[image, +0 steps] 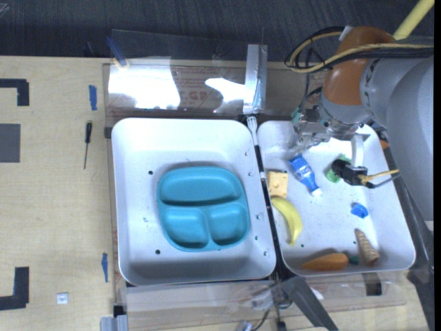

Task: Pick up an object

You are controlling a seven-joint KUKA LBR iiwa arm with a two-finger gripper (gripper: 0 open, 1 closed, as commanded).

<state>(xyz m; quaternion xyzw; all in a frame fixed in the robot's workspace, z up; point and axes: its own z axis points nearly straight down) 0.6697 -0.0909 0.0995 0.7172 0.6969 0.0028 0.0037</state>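
Blue tube [304, 172] lies slanted, cap pointing down-right. Arm [358, 81] leans in just behind it; claw [308, 135] open or closed, cannot tell.

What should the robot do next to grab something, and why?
Probably ease the end effector down toward the blue tube. It hovers over the far end of the right bin, and the tube lies closest to it, apart from the banana.

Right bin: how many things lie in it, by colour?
Blue: 2, tube and small piece
Yellow: 2, banana and block
Orange: 1, carrot
Brown: 1, cone
Green: 1, small thing
Total: 7
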